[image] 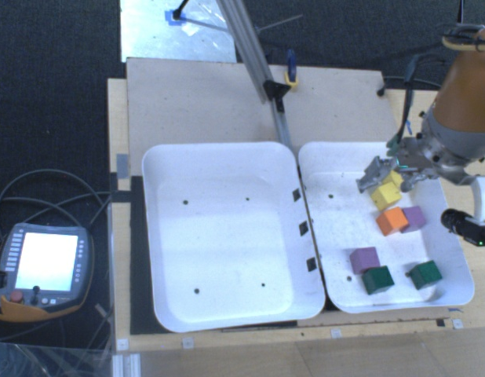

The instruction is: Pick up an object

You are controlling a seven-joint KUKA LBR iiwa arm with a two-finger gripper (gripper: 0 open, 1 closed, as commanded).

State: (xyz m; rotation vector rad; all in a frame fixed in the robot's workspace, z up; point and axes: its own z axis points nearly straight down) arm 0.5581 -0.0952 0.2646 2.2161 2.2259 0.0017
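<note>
While the arm (462, 93) reaches in from the right, I see its gripper (390, 179) low over the upper part of the right bin (337, 289), right at the yellow block (386, 192). One grey finger sticks out to the left of that block and a darker part sits at its right, so the gripper seems to straddle it. From this slanted view I cannot tell whether the yellow block is actually pinched or whether the gripper is released — that stays unsettled for me.

The other blocks all lie in the same bin. An orange block (392, 221) sits just below the yellow one, touching or nearly touching it, and a pale purple block (413, 217) is just beside the orange one on its right. Lower down, a second purple block (364, 258) sits near the middle, with a dark green block (377, 279) touching its lower right corner. Another green block (424, 273) lies apart from these, near the bin's right rim.

The left bin (160, 210) sits against the right one — small black clips mark the seam between them. A metal pole (246, 38) slants down from the top toward that seam. At far left, off the bench, the teach pendant (40, 269) lies on the dark floor with its screen lit and cables looping around it.
</note>
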